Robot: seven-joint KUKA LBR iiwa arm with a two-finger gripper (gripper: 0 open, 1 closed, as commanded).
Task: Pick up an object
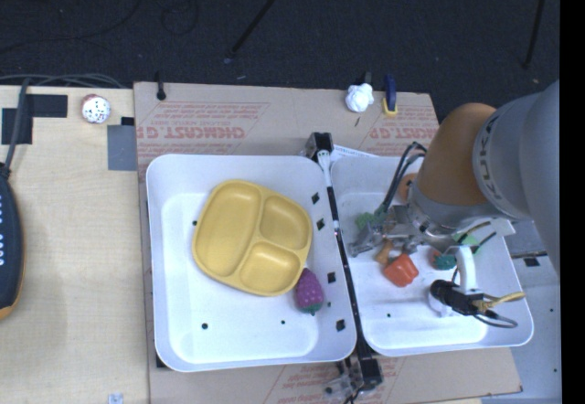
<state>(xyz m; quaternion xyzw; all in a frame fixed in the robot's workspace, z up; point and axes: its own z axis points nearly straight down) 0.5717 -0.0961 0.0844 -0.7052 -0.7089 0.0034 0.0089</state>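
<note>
One yellow plate (251,236) and one purple berry (310,290) share a bin (178,306), one orange piece (400,271) beside the fingers (384,239) (grip unreadable).

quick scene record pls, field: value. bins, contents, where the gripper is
left bin: yellow divided plate; purple toy fruit by the plate's lower right edge
right bin: orange-red object; green object; teal object
gripper: low over the right bin, between the green and orange-red objects
grasp: cannot tell
arm: reaches in from the view's right
</note>
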